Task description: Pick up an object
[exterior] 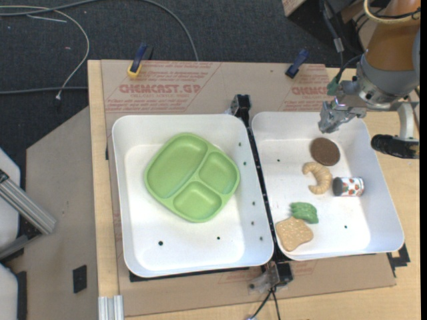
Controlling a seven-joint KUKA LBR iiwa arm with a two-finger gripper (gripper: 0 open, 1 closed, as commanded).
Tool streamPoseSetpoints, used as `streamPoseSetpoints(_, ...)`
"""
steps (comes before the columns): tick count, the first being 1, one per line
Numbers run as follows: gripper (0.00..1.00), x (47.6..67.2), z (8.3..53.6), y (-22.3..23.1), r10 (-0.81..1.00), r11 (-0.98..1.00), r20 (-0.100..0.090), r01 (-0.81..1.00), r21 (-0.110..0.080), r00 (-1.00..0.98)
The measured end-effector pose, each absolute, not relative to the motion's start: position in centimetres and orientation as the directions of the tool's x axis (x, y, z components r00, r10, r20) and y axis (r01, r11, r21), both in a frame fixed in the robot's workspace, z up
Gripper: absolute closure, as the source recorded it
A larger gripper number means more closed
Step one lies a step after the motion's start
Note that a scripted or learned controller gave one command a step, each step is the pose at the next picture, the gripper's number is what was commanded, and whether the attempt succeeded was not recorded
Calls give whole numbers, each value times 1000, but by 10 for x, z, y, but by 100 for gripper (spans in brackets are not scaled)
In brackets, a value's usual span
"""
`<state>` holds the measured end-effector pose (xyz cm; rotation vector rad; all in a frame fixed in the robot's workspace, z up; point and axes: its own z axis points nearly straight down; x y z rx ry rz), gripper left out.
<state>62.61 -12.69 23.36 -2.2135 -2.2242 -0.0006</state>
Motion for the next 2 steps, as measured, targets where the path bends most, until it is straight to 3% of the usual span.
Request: streamPoseSetpoints(2,100,602,247,-15,1000,7,4,1000,-2,-7)
